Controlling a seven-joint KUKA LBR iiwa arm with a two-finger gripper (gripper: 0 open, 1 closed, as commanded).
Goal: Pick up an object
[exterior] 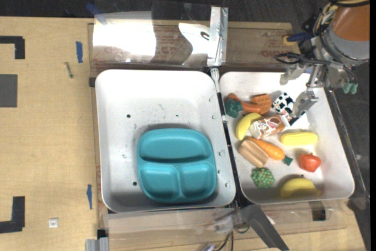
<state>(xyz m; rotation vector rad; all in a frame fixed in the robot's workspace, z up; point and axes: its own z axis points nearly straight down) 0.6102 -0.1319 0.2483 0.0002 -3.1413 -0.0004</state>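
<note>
The right white bin [343, 167] holds several toy foods: an orange piece [257, 104], a black-and-white spotted item [283, 104], a yellow banana [247, 124], a small printed carton [271, 125], a yellow oblong piece [298, 139], a hot dog [251, 153], a carrot [272, 149], a red tomato [309, 161], a green knobbly piece [262, 177] and another yellow fruit [298, 186]. My gripper [298, 97] hangs over the bin's far right part, just right of the spotted item. It looks open, with nothing between its fingers.
The left white bin [117, 103] holds a teal divided tray [176, 164] at its near side. A clear plastic sheet [158, 35] stands behind the bins. Cardboard [41, 126] covers the bench to the left. Cables trail at the arm's wrist [346, 32].
</note>
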